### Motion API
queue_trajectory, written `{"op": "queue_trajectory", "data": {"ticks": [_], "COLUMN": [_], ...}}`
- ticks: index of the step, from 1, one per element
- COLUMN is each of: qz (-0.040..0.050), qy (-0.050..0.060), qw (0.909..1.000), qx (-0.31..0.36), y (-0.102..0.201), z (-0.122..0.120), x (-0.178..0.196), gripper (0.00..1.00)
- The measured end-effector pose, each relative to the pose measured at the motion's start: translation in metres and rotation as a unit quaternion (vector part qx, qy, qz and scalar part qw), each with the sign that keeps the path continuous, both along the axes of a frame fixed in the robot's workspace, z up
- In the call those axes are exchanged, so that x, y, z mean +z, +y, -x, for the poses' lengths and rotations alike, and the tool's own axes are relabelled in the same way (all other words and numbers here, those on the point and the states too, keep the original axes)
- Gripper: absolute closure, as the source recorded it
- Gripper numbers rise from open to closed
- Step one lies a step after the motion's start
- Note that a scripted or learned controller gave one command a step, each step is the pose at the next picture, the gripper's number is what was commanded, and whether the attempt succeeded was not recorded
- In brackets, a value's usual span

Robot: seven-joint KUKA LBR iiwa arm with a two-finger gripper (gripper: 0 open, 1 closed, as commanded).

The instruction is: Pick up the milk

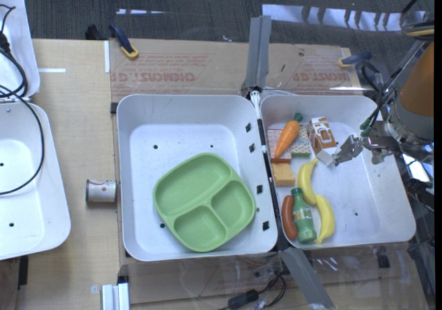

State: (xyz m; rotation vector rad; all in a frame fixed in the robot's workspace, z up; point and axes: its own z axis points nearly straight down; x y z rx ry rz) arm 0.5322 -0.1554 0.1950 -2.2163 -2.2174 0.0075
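Over right bin (387, 233), tool (347, 151) beside milk (322, 134)

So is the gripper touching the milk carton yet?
Cannot tell. In the camera view the gripper hangs just right of the milk carton, its tip close to the carton's lower right corner, but the slanted look down shows neither contact nor a plain gap.

We saw the arm (420, 88) cut off by the right edge, so only its orange band and wrist were in frame, and the tool (343, 152) was too small and blurred for us to tell how its fingers stood. The print on the milk (322, 134) was too small to read, and the hot dog (289, 217) lay partly hidden behind the green bottle (303, 215). At the left edge, the white tub (27, 184) was cropped.
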Motion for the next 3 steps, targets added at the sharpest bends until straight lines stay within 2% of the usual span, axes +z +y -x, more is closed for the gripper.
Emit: {"op": "queue_trajectory", "data": {"ticks": [1, 2, 3], "qz": [0.0004, 0.0003, 0.0008], "qy": [-0.002, 0.0, -0.002], "qw": [0.9997, 0.9997, 0.9999], "qx": [0.025, 0.024, 0.015], "y": [-0.009, -0.009, 0.109], "z": [-0.066, -0.066, -0.095], "x": [-0.1, -0.095, -0.007], "gripper": [0.0, 1.0, 1.0]}}
